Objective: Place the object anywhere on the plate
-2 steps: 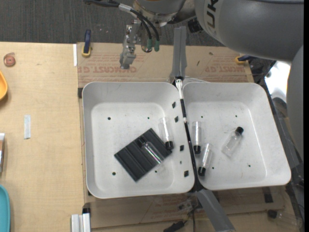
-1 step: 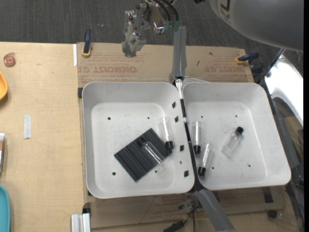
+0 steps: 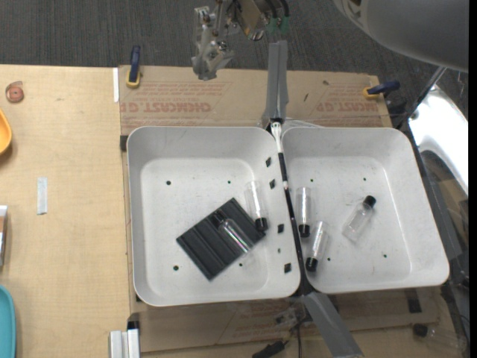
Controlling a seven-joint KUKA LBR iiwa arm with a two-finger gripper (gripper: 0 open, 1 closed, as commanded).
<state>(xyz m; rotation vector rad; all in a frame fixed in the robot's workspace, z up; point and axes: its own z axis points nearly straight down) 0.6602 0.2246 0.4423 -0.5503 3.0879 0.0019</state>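
Observation:
A black ribbed plate lies tilted in the left bin, toward its front right. A clear vial lies across the plate's right part. A second clear vial with a black cap lies just off the plate's right corner, near the divider. My gripper hangs high above the cardboard behind the left bin, far from the plate, open with nothing between its fingers.
The right bin holds three more capped vials: one by the divider, one in front of it, one in the middle. Blue-and-yellow clamps pin the cardboard. A metal bar stands between the bins.

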